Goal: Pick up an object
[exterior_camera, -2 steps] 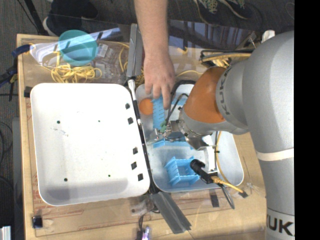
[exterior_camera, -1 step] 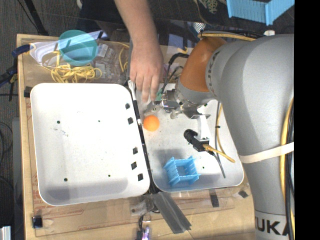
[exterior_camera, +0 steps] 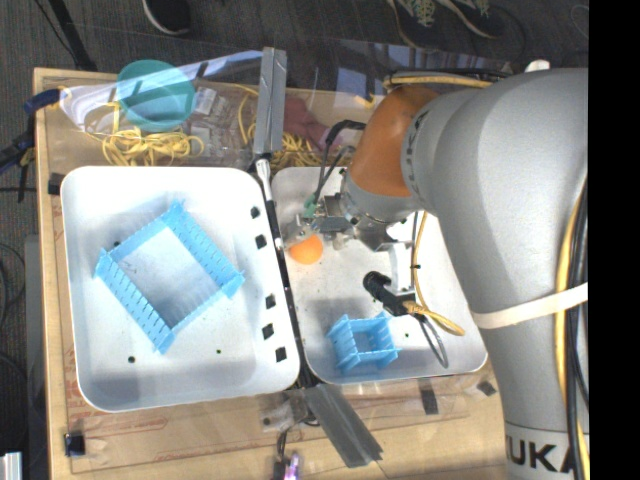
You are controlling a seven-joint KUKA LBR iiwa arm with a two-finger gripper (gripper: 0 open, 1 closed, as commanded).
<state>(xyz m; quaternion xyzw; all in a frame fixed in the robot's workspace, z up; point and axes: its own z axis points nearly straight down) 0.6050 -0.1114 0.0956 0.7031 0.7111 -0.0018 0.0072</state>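
Observation:
An orange ball (exterior_camera: 306,250) lies in the right bin (exterior_camera: 440,353), near its left wall. My gripper (exterior_camera: 318,224) hangs low over that bin's upper left part, just above and to the right of the ball, and looks very close to it. The grey arm with its orange band (exterior_camera: 385,163) covers the bin's right half. A small blue open basket (exterior_camera: 362,344) sits near the right bin's front edge. A large blue square frame (exterior_camera: 168,276) lies tilted in the middle of the left bin (exterior_camera: 90,368).
Behind the bins lie a teal cup (exterior_camera: 155,90), tangled yellow cord (exterior_camera: 148,146) and clear plastic wrap (exterior_camera: 215,103). Black clips (exterior_camera: 268,303) line the ridge between the two bins. The left bin has free floor around the frame.

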